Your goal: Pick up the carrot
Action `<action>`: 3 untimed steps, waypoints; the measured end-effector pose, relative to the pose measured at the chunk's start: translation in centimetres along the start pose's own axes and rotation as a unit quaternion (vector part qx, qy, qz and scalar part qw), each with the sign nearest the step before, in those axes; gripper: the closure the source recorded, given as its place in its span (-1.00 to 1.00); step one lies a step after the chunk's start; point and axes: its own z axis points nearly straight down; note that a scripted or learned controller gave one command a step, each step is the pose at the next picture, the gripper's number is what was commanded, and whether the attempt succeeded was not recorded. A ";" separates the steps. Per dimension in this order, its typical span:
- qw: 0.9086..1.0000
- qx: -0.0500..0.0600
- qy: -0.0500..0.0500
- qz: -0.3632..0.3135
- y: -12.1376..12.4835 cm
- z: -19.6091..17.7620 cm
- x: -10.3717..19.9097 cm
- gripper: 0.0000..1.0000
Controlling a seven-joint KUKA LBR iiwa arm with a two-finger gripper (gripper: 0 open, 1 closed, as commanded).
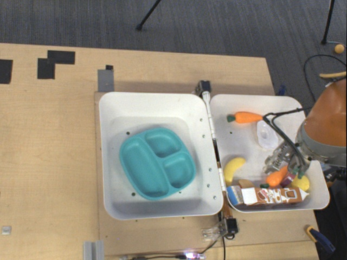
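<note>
An orange carrot [248, 117] with a green stub on its left end lies flat at the far side of the right bin [227, 145]. My gripper [283, 166] hangs low over the near right part of that bin, well in front of that carrot. A second, smaller orange piece [277, 176] with a bit of green at its lower left sits right at the gripper's tip, touching it or just under it. The metal of the gripper hides how it meets that piece.
A yellow banana-like piece [233, 168] lies by the right bin's left wall. A brown and white carton [268, 195] lies along its near edge, beside a yellow item [302, 183]. A pale clear object [267, 136] sits behind the gripper. The left bin [114, 161] holds a teal divided plate [156, 161].
</note>
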 end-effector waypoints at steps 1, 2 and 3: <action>0.989 0.003 0.011 -0.147 4.7 1.0 0.1 1.00; 0.989 0.003 0.011 -0.147 4.7 1.0 0.1 -1.00; 0.997 0.004 0.008 -0.077 -0.5 6.5 -0.9 -1.00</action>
